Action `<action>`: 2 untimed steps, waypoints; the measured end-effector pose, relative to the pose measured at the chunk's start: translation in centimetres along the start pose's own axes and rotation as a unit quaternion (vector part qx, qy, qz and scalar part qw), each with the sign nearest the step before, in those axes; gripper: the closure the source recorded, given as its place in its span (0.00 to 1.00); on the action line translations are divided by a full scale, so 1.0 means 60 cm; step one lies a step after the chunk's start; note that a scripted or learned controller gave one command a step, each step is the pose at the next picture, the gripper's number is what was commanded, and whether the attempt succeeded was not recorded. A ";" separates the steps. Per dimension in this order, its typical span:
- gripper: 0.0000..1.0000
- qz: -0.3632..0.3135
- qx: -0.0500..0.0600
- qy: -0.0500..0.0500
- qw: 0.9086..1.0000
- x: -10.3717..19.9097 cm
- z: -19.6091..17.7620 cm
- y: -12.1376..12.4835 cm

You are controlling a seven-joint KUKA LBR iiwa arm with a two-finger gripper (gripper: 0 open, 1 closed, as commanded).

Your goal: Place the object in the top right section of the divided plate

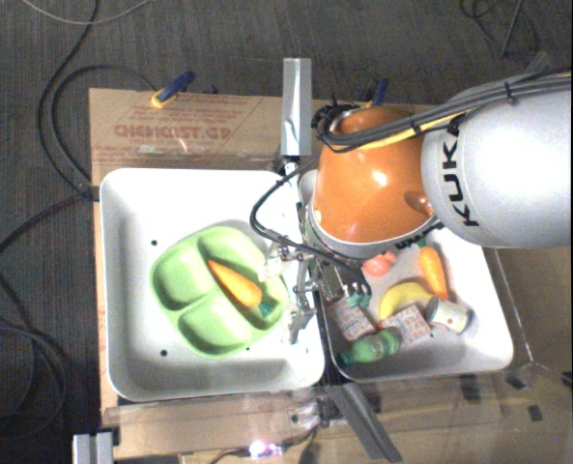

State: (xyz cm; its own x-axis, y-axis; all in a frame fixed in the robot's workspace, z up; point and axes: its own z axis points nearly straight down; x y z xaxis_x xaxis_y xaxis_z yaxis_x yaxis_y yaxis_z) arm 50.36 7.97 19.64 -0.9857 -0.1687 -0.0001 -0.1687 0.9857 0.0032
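The jaws [300, 303] hang just right of the green divided plate [204, 307]; whether they are clenched or released I cannot tell. Just left of them a toy carrot [236, 283] lies in the plate's upper right section. Judging by this, the placing looks done, with only withdrawal left.

A brown cardboard-topped bench [131, 143] carries two shallow white plastic bins side by side: the left bin [131, 220] and the right bin [489, 341], their inner walls touching. A blue clamp [172, 87] sits at the far edge.
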 end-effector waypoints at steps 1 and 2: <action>0.00 -0.073 0.001 -0.001 0.997 0.033 -0.030 -0.096; 1.00 -0.073 0.000 -0.003 0.997 0.030 -0.045 -0.094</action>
State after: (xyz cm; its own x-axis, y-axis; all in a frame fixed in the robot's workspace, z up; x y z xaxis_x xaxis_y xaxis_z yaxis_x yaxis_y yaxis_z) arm 49.52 2.10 22.34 -0.9508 -0.3098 -0.0060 -0.3098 0.9508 0.0036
